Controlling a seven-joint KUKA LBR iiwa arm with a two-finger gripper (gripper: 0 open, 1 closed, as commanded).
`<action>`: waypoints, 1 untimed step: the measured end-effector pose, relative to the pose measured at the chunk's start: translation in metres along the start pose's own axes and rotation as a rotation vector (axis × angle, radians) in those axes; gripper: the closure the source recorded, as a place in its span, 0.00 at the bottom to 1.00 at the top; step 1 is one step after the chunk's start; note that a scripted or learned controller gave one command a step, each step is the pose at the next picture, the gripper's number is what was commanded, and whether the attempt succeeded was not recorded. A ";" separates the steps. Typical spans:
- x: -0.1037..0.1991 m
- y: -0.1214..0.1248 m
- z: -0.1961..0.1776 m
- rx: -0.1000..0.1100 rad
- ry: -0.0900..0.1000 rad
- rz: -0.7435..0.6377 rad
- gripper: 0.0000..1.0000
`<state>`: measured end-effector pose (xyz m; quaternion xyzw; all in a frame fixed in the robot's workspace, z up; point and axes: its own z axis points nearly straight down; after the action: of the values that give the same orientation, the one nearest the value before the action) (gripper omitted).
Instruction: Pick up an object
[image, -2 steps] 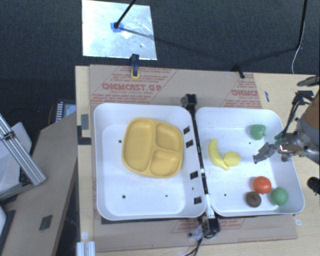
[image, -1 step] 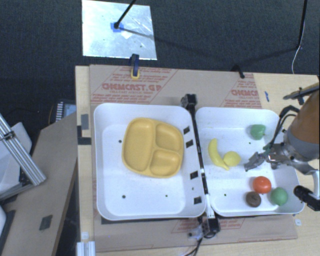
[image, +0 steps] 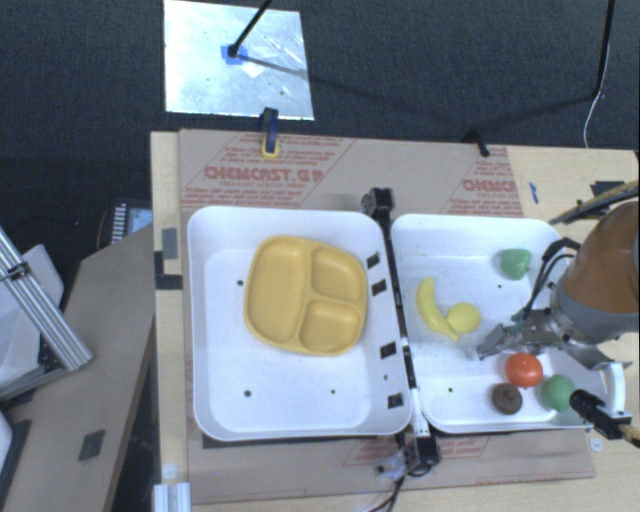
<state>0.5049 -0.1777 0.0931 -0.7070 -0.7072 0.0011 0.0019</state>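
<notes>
Camera view: looking down at a slant on two white bins side by side; places below are given relative to the right bin (image: 440, 240).
Brown ball (image: 507, 399): near the right bin's front edge, right of its centre, lying on the floor.
Green ball (image: 556, 390): just right of the brown ball, by the right bin's front right corner, partly behind a dark fitting.
Red ball (image: 523, 369): just behind and between those two, close under the gripper.
Gripper (image: 497, 345): low over the right bin's right half, its grey fingers pointing left, tips just above and left of the red ball; nothing shows between them, and whether they are apart or together cannot be told.
Arm (image: 605, 275): comes in over the right bin's right wall, orange band above the grey wrist.
Banana (image: 432, 306): in the middle of the right bin, curved, running front to back.
Yellow ball (image: 463, 318): touching the banana's right side.
Green fruit (image: 515, 263): near the right bin's back right corner, well apart from the others.
Left bin (image: 215, 330): adjoins the right bin's left wall.
Tray (image: 305, 294): yellow, three compartments, lying flat in the left bin.
</notes>
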 end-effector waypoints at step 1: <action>0.000 0.002 -0.014 -0.008 -0.003 0.000 1.00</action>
<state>0.5073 -0.1782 0.1070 -0.7071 -0.7072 -0.0007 -0.0019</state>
